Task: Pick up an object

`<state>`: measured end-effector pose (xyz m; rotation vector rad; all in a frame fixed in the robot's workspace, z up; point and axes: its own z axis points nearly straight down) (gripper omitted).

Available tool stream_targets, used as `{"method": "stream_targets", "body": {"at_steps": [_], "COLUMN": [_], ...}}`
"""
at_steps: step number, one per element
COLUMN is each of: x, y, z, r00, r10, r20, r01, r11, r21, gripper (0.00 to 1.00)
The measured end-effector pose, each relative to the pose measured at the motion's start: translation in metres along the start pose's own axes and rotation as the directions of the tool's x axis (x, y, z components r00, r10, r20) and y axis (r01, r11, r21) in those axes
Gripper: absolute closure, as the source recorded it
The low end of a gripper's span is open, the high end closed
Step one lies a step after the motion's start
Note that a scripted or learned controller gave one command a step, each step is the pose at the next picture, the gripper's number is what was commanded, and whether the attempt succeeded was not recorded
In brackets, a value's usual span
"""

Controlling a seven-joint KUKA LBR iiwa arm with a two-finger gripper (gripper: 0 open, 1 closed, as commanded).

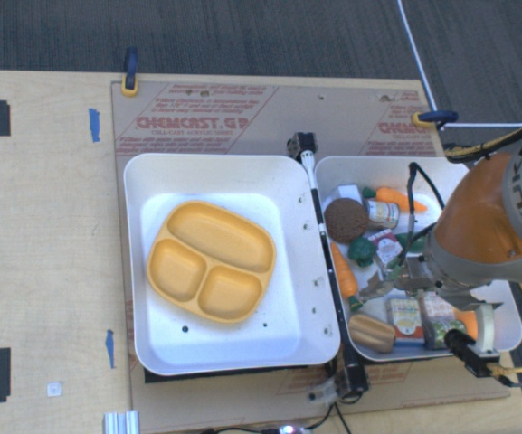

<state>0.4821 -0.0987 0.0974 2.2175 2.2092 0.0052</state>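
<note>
Clearly, two white bins are set side by side in the middle of the frame. The left bin [143,242] holds a yellow tray [211,260] with three compartments, laid flat at its centre, presumably as a place for set-down. The right bin [512,328] holds the clutter from which an object is to be picked: a brown ball [346,218] at upper left, a carrot [393,196] at the top, a small jar [384,212] beside it, a green piece [362,250] below the ball, an orange piece [344,275] along the left wall, a bread roll [372,333] at lower left, and flat packets [406,317] near the bottom. Crowding of these items is judged to be why the arm is brought down steeply over the bin.

The gripper [389,278] is seen at right centre, low among the clutter, below the arm's orange band [482,217]. Whether its jaws are wide, narrow or closed on anything cannot be told; metal parts and objects overlap there.

On the board under the bins, red print reading "CHEMCAST" can be made out at upper centre. The packet labels are too small to be read.
</note>
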Motion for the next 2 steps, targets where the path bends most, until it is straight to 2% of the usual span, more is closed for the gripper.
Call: {"method": "stream_targets", "body": {"at_steps": [1,2], "x": [-0.0001,0.0000], "y": [0.0014,0.0013], "z": [-0.0101,-0.0100], "r00": [1.000,1.000], "r10": [-0.001,0.000], "r20": [0.001,0.001], "r01": [0.001,0.000], "r11": [1.000,1.000], "r21": [-0.004,-0.003], "gripper": [1.00,0.00]}}
